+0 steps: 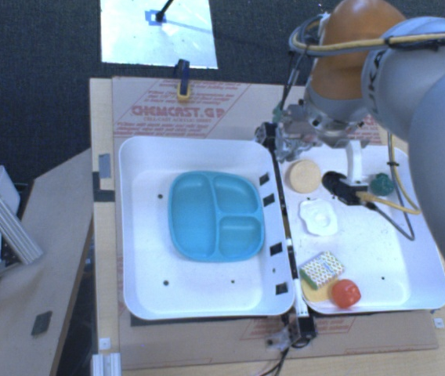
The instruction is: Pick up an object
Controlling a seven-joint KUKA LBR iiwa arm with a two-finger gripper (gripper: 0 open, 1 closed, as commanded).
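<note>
The gripper [285,146] hangs over the far left corner of the right bin [418,280]; whether it is clenched or released cannot be told. Just beside it a round tan disc [304,175] lies flat, with no long axis. Nearer the camera are a white fried-egg toy [319,217], a patterned box [322,269] angled lower-left to upper-right, and a red tomato [345,292]. A blue divided plate [215,214] lies in the left bin [140,210]. Red-printed cardboard [207,108] covers the surface, with dark carpet [34,53] beyond.
</note>
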